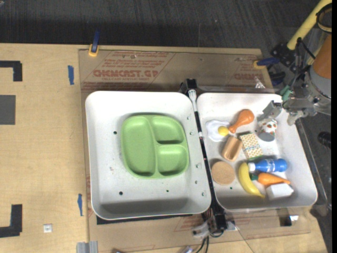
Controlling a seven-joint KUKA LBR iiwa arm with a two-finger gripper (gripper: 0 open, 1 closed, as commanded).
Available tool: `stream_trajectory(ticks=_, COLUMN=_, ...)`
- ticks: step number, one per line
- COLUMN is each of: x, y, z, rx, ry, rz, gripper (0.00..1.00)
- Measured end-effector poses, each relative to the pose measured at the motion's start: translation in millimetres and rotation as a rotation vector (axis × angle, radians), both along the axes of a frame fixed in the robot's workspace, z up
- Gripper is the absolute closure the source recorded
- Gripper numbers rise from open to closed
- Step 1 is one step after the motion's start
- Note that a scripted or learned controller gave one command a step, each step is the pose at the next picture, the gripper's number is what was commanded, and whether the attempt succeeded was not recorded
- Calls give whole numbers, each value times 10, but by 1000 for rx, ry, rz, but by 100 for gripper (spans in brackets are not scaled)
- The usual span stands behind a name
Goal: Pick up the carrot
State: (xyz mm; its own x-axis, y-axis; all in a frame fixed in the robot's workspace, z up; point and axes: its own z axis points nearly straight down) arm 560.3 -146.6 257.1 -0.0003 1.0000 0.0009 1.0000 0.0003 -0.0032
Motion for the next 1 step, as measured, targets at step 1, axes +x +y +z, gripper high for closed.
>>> stream_trajectory(ticks=1, x=692, y=224, z=-512, rx=-2, ry=-3, rz=9, gripper=0)
